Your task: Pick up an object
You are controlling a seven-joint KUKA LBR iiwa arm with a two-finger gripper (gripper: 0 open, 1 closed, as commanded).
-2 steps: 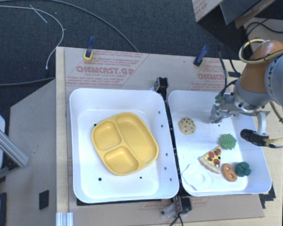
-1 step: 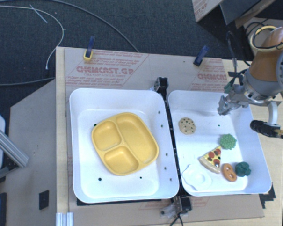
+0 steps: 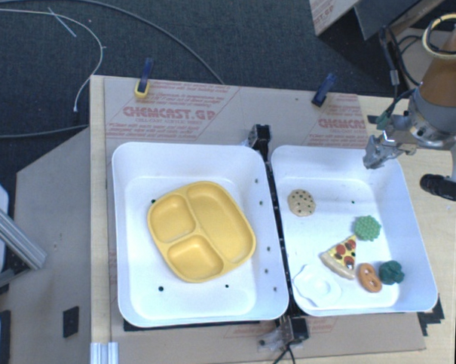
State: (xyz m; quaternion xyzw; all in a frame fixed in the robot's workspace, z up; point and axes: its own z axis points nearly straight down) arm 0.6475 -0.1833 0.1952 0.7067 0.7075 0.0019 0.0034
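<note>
Desk [image 3: 179,100] is covered with printed cardboard; dark carpet is seen behind. Two white bins: left bin [image 3: 130,166] holds one yellow tray [image 3: 202,231]; right bin [image 3: 415,223] holds one cookie [image 3: 302,202], pizza slice [image 3: 341,257], pretzel [image 3: 369,277], two green pieces. End effector [image 3: 374,157] is placed upper right over bin rim; grip state cannot be told.

Arm [image 3: 444,81] cut off by top-right edge above right bin [image 3: 415,223]; gripper [image 3: 375,156] at bin's far rim too small/blurred to judge.
</note>
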